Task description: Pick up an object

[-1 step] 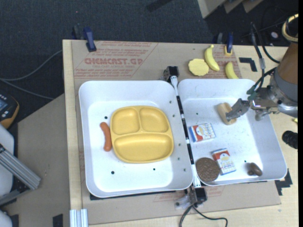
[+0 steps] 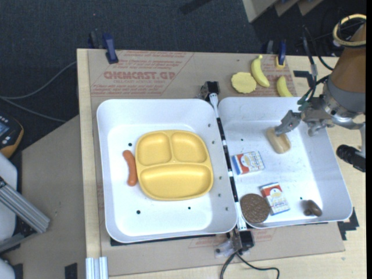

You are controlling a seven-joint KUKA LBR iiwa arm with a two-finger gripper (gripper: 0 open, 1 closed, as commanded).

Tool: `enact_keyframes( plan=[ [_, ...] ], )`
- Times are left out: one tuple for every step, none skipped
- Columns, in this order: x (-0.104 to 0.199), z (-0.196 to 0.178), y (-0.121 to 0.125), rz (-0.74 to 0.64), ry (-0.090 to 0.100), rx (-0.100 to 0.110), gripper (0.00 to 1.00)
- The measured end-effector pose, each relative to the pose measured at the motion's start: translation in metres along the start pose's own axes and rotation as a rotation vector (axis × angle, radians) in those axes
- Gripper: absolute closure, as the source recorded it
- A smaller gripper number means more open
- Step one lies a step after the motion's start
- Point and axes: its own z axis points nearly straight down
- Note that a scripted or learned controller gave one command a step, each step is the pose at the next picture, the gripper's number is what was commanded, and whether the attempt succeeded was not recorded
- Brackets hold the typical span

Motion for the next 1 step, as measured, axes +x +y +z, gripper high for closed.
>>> enact_keyframes(
  plan=[
    [-0.0318,0.1175,0.0205,0.0,0.003,0.007,0.0]
  ],
)
